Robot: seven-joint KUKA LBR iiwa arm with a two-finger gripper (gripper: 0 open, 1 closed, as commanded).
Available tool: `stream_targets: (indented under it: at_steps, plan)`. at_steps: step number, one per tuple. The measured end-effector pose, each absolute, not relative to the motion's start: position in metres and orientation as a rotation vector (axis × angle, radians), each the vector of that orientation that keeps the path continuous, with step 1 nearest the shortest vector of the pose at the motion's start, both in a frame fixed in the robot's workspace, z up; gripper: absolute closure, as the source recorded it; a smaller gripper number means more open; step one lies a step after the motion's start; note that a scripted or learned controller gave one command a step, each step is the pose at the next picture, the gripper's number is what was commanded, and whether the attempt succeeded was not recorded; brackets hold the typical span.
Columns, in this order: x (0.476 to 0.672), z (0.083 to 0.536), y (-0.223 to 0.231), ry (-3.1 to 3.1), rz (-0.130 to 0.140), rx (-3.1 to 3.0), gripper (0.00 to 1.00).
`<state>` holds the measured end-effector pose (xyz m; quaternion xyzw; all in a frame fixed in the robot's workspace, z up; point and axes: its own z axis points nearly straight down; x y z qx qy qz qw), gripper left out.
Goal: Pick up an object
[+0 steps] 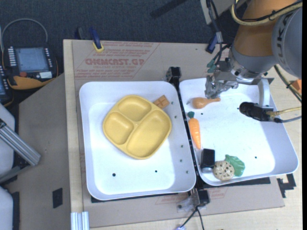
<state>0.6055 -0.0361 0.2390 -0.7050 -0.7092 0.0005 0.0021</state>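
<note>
Under pincer (214, 93), drumstick (204, 102) lying crosswise, knob leftward

Brown block (161, 101) partly concealed beneath the yellow divided plate (137, 126). Arm (268, 28) cut off at right edge. Gripper (214, 91) fingertips too indistinct to assess.

Dark blue carpet (120, 13) surrounds a cardboard-topped bench (72, 128), evenly lit.
</note>
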Motion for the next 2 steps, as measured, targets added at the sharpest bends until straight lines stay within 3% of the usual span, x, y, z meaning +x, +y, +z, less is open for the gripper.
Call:
stream_targets:
  at_steps: [2]
  plan:
    - [0.604,0.234,0.075,-2.228,-0.004,-2.215,1.00]
